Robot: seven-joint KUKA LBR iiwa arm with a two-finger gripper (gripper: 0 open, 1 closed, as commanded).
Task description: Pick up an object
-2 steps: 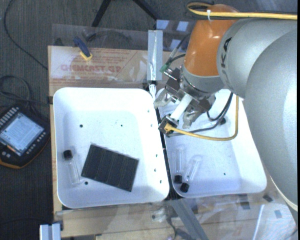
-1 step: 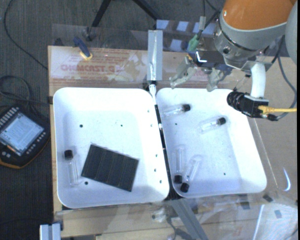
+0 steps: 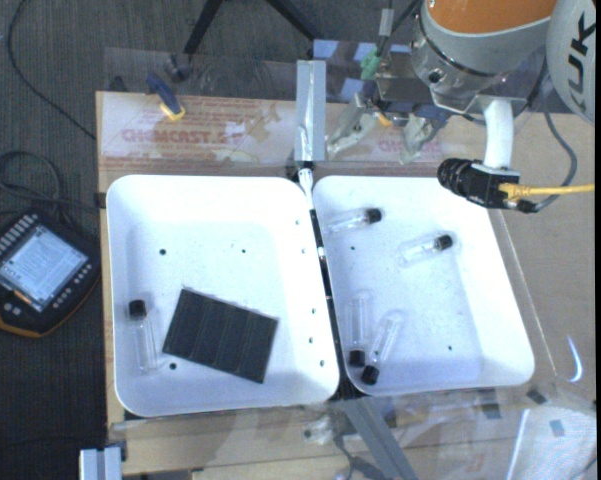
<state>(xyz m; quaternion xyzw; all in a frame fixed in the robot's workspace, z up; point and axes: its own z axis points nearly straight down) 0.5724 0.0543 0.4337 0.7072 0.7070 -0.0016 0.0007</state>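
The small clear glass tube with a black cap (image 3: 355, 218) lies flat in the right white bin (image 3: 510, 308), near its back wall, long side pointing left-right. My fingers (image 3: 390, 133) hang spread open, holding nothing, just behind it.

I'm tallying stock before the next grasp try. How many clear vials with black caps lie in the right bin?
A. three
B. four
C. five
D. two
B: the right bin holds four vials, one near its top edge, one right of centre, and two side by side near the bottom edge.
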